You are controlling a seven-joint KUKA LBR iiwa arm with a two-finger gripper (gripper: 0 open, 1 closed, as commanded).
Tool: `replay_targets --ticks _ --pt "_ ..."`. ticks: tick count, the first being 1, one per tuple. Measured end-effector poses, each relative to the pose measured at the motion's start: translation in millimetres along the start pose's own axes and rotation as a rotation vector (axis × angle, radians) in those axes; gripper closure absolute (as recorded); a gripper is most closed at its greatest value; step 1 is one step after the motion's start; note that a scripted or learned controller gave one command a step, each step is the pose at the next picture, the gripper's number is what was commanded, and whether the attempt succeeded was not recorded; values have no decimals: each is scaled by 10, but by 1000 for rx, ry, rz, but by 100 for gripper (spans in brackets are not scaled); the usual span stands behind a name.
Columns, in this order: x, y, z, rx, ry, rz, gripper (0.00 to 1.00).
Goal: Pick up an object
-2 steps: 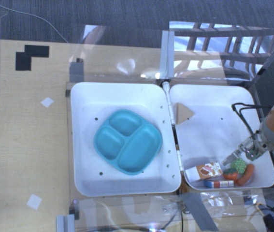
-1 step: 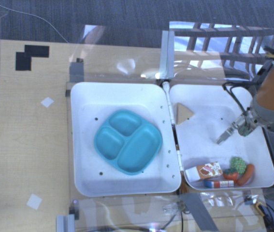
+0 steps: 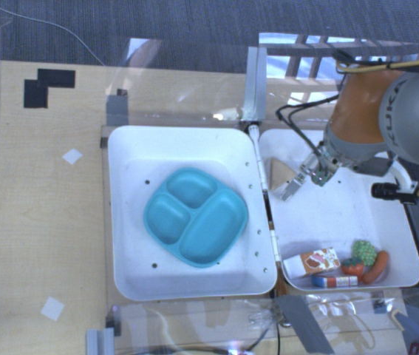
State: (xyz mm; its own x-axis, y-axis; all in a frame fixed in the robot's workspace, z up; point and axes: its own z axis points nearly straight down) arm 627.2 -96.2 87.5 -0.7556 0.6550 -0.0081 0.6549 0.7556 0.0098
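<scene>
Down at the near edge of the right-hand shallow white plastic bin (image 3: 409,268) is where all the pickable stuff sits: a small orange-and-white printed carton (image 3: 320,259), a thin tube-like item with red and blue on it (image 3: 335,280) just in front of it, a little red tomato-looking toy (image 3: 352,268), a bumpy green toy vegetable (image 3: 365,253) and an orange-red sausage-shaped toy (image 3: 376,268). They're all bunched together, touching or nearly so, against the near wall.

Next door, the left-hand shallow white plastic bin (image 3: 131,272) holds a turquoise plastic divided plate with three compartments (image 3: 196,217), sitting roughly in the middle with nothing on it.

Further back in the right bin, the jaws (image 3: 292,188) of the grey arm with the orange band (image 3: 375,113) hang near the bin's left wall, well apart from the toy pile. I honestly can't tell whether they're apart or together from this angle, they're small and blurry. I don't see anything held between them. There's a tan triangular patch (image 3: 279,171) just beside them that I can't identify.

So my read: this is the approach stage, nothing grabbed yet. The next move would need the arm to travel toward the near end of the bin and come down over one item. The carton looks like the easiest target since it's on the edge of the cluster, though the crowding could make a clean grab tricky.
</scene>
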Motion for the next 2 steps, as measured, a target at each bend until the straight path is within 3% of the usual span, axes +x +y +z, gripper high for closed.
replay_targets --ticks 1,2 --pt "-267 181 2 12 14 -49 0" --pt "-300 215 -107 2 -4 -53 100"
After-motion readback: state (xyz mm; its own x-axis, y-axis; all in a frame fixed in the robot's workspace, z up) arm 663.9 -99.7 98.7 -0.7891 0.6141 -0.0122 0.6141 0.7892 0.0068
